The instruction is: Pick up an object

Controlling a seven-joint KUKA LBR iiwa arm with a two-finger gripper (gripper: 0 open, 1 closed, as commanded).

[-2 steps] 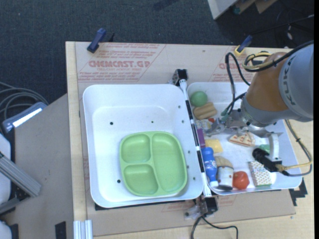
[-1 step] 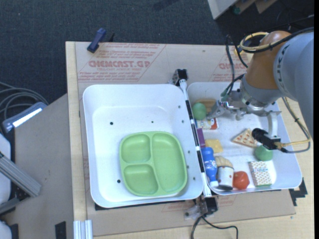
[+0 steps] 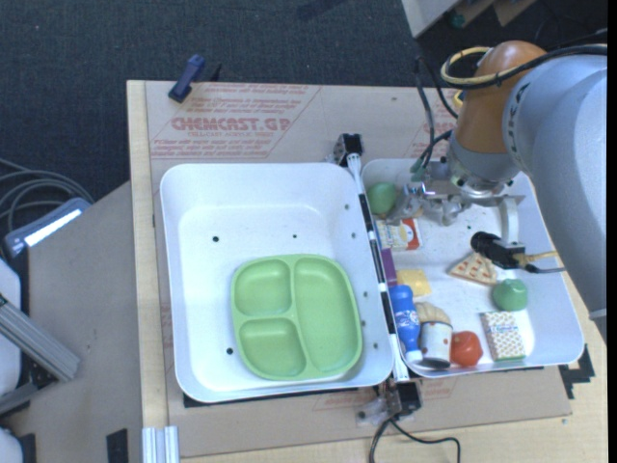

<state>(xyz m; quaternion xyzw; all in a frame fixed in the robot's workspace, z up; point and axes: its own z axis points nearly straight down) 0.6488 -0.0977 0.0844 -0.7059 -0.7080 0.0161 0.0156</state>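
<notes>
Your gripper (image 3: 461,204) hovers over the right bin (image 3: 564,340), upper centre-right of frame; its grip state can't be judged. Nothing looks lifted yet. The cracker (image 3: 471,270) lies just below, so you'd need to descend next.

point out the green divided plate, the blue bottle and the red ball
green divided plate (image 3: 294,314): camera view, ridge between its compartments
blue bottle (image 3: 403,309): camera view, middle of its body
red ball (image 3: 466,347): camera view, its top surface
</notes>
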